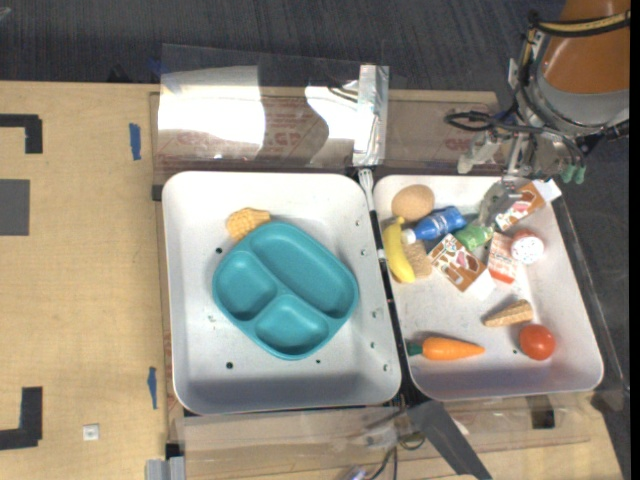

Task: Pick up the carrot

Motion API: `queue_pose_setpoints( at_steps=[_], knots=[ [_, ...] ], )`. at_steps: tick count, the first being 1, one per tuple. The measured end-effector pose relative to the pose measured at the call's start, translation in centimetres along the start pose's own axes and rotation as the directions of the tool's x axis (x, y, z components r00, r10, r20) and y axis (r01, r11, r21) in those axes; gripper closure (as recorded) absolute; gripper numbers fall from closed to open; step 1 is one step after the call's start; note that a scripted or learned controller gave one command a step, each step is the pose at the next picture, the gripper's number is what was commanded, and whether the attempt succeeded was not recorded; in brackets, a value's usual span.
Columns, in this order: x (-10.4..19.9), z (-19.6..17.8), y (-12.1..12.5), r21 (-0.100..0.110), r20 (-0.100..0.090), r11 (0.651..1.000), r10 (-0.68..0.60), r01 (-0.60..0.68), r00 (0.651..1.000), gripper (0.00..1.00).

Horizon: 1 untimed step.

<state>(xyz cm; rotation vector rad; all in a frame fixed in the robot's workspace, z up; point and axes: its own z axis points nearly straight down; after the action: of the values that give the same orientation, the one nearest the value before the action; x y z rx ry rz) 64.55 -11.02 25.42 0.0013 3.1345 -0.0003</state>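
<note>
In the camera view, two shallow white bins sat side by side on the bench, the left bin (pixel 185 298) holding a teal divided tray (pixel 285 288) set at a slant, with a yellowish corn-like toy (pixel 246 221) touching the tray's upper left edge. The right bin (pixel 575 363) held the clutter. The carrot (pixel 450 348) lay flat near that bin's front wall, orange body pointing right and its green tip toward the left wall, apart from everything else. To its right sat a red tomato (pixel 537 341), and just above that a tan wedge like a bread slice (pixel 509 314). Farther back, a banana (pixel 398 252) lay along the left wall, beside a tan egg-shaped piece (pixel 412 202), a blue bottle (pixel 438 224), a small green piece (pixel 474 236), a brown snack packet (pixel 459 262) and a red and white can (pixel 523 249), all crowded together. The arm reached in from the upper right, its orange band above the wrist, and the gripper (pixel 497 200) hung over the bin's back right area, above the green piece and a red carton (pixel 518 208), well apart from the carrot. Whether the pincer stood wide or narrow I could not tell, as it was too small and blurred against the clutter.
</note>
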Motion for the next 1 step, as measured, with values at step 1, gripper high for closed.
queue_pose_setpoints(
  at_steps=[1],
  knots=[
    [4.6, 11.7, -0.04, -0.001, -0.007, 0.999, -0.047, 0.047, 0.999, 0.0]
  ],
)
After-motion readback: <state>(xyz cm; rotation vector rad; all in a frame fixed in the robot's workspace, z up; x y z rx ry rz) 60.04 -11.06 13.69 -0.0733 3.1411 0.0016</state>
